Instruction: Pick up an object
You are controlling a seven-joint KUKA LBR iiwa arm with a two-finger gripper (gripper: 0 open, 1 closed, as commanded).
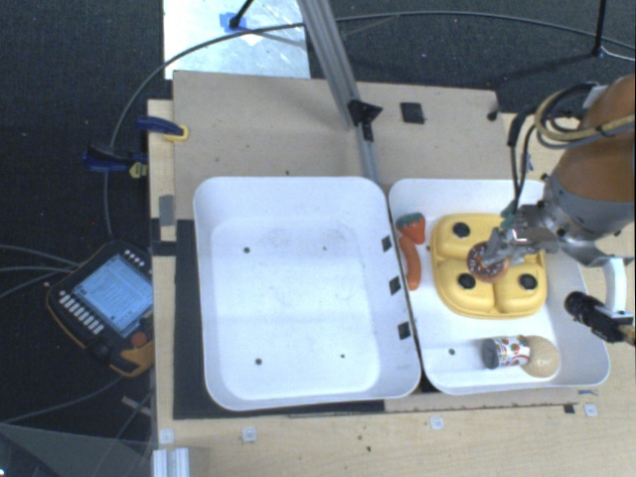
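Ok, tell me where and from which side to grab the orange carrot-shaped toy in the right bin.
Grip the carrot toy across its narrow middle, coming straight down. It lies flat and lengthwise beside the right bin's left wall, so closing across its thin width probably fits best; the wall leaves little room on that side. The yellow block sits just right of it.

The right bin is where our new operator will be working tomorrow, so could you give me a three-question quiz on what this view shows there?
1. True or false: the orange carrot toy lies along the right bin's left wall.
2. Which thing lies nearest the bin's front edge? A) the yellow block B) the small labelled bottle C) the carrot toy
3. Fill in: the hand is over the ____ block, by a small round brownish thing on top of it.

Key: 1 true; 2 B; 3 yellow.
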